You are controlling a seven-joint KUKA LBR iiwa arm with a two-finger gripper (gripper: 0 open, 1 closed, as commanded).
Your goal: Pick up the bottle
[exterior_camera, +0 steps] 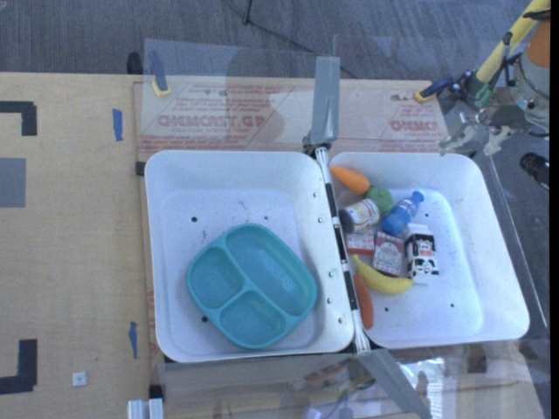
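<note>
In the left bin (175, 190) a teal divided plate (251, 285) lies tilted toward the near edge, while the right bin (489, 304) holds a banana (383, 278) and small cartons (403, 253) nearest the camera. Just beyond them lies the bottle (400, 215), small, clear blue with a blue cap, on its side with its long axis slanting, cap toward the far right and base toward the near left beside a small can (360, 214). Past the bin's far right corner the gripper (476, 133) hangs with fingers spread, holding nothing
</note>
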